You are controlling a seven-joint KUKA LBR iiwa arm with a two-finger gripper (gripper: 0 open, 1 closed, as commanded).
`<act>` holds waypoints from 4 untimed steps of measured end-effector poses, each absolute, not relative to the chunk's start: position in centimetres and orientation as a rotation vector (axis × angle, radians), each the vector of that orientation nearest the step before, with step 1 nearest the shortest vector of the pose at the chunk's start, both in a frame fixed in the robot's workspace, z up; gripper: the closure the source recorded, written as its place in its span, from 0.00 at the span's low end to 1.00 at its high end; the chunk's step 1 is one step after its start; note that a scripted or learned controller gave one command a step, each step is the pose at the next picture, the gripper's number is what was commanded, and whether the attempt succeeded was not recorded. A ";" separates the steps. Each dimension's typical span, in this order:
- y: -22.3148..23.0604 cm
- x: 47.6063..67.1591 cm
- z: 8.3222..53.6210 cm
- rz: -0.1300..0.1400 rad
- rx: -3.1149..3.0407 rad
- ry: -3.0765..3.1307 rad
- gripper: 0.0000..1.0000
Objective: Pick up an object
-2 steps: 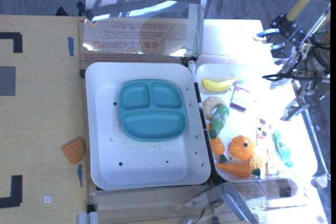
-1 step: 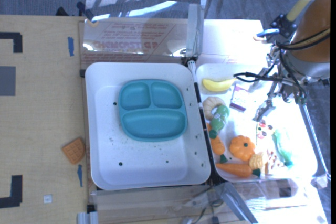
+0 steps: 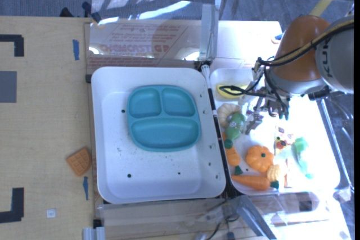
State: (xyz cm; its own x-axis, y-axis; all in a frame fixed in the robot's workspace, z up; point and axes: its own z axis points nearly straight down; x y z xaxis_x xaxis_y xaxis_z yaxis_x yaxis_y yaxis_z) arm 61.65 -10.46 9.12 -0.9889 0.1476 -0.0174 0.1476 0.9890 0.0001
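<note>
small orange pumpkin (image 3: 259, 158), green stem

Light wooden bench (image 3: 39, 121), pale and flat, spreading to the left of both bins. Directly on it: left white bin (image 3: 112, 177), shallow, rounded at the corners; just beside it, right white bin (image 3: 332, 171), the two rims nearly touching along the middle. Left of the first bin, apart from its wall, a small orange waffle-like piece (image 3: 79, 161), lying flat and slightly turned. Black angular marks (image 3: 16, 45) and strips of blue tape (image 3: 76, 49) on the wood.
</note>
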 end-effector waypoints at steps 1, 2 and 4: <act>-9.4 57.2 9.0 -0.003 0.269 3.118 0.00; -14.8 65.8 8.9 0.001 0.574 3.085 0.00; -23.0 60.9 8.8 -0.006 0.868 3.009 0.00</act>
State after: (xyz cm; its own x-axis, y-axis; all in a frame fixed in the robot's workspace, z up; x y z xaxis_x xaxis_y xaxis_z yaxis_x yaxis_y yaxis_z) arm 60.94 -22.99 8.77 -0.8464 0.5324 -0.0106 0.5325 0.8465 -0.0013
